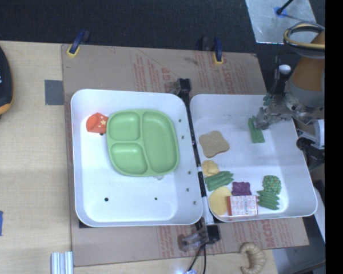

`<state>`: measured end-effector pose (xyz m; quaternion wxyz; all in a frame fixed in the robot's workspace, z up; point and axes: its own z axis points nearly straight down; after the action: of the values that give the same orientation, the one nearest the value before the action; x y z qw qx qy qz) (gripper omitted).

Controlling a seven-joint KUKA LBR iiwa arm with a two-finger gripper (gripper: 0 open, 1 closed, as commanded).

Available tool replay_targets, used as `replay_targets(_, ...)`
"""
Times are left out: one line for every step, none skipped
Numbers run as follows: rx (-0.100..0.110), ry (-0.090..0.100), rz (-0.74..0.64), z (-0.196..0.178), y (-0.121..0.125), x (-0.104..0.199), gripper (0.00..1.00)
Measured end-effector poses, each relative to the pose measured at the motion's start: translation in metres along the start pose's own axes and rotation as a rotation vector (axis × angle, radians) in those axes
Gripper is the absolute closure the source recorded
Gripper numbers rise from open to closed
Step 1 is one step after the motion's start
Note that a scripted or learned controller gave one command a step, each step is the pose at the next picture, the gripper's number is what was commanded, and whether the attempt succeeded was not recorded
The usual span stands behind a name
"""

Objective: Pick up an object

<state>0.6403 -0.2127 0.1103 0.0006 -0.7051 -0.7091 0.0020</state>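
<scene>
White plastic walls bounded both bins. The left bin (pixel 86 210) held a green tray (pixel 143 141) toward its far half, with a red piece (pixel 96 123) touching the tray's left rim near the bin's far-left corner; the near half of that bin floor lay bare. In the right bin (pixel 300 170), the far-left part of the floor was bare, and a bread slice (pixel 214 144) lay close to the left wall. Along the near edge clustered a yellow piece (pixel 210 167), a green pod (pixel 219 180), a yellow disc (pixel 218 200), a purple piece (pixel 241 188), a pink box (pixel 243 205), a broccoli (pixel 271 183) and green beans (pixel 268 199), packed close together with little gap between them.

The arm (pixel 306 73) reached in over the bin's far-right corner, its wrist angled down and leftward. The gripper (pixel 262 117) sat low at a green stick (pixel 256 131) near the far-right wall; the stick's upper end sat at the fingertips, but whether they were clamped on it could not be told.
</scene>
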Motion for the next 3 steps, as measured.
replay_targets(0.000, 0.001, 0.004, -0.055, -0.076, 0.000, 1.00)
replay_targets(0.000, 0.002, 0.002, -0.052, -0.073, 0.001, 0.00)
replay_targets(-0.008, 0.001, 0.002, -0.111, -0.070, 0.000, 0.00)
